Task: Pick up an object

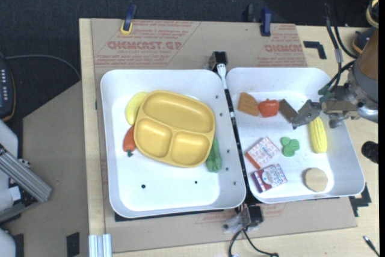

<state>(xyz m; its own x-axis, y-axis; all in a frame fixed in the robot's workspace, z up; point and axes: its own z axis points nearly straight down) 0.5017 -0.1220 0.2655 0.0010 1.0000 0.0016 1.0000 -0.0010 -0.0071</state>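
Gripper [314, 114] above corn [318, 135], jaw state cannot tell. Risk: fingers slip off rounded corn, or nudge it toward broccoli [290, 146].

Legible text, one item: red printing on the brown protective sheet [180, 39] covering the desk, behind the bins. Reads "CHEMCAST GP" in large letters behind the left bin; same mark partly repeated behind the right bin. Smaller red lines around it: unreadable. Two small printed packets [262, 151] in right bin: print too small to read.
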